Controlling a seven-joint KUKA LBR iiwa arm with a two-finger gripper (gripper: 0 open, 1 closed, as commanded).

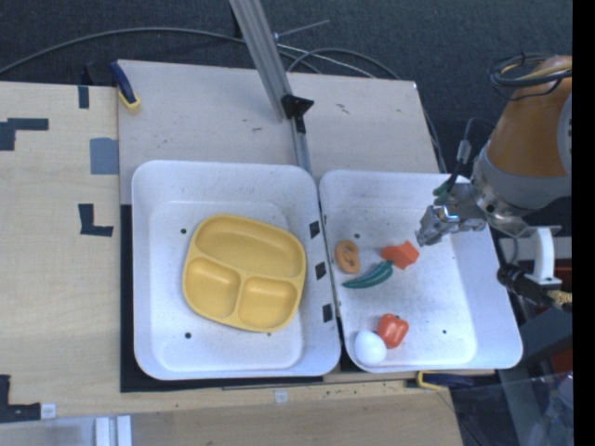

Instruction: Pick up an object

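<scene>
- Gripper (433, 228): hanging over the upper right part of the right bin (483, 328), reaching in from the right on the grey arm (521, 170); finger state impossible to tell from this angle, and nothing seen between them.
- Orange block (402, 255): lying just below and to the left of the gripper, close to its tip but apparently not touching.
- Green pepper (369, 276): lying further down-left of the gripper, its end touching the orange block.
- Brown ring-shaped piece (348, 256): resting to the left of the gripper, beyond the green pepper's upper end.
- Red pepper (392, 329): sitting well below the gripper, slightly to its left.
- White egg (370, 347): touching the red pepper, at the near edge of the right bin.
- Yellow divided tray (244, 272): lying far left of the gripper, inside the left bin (158, 342).
</scene>
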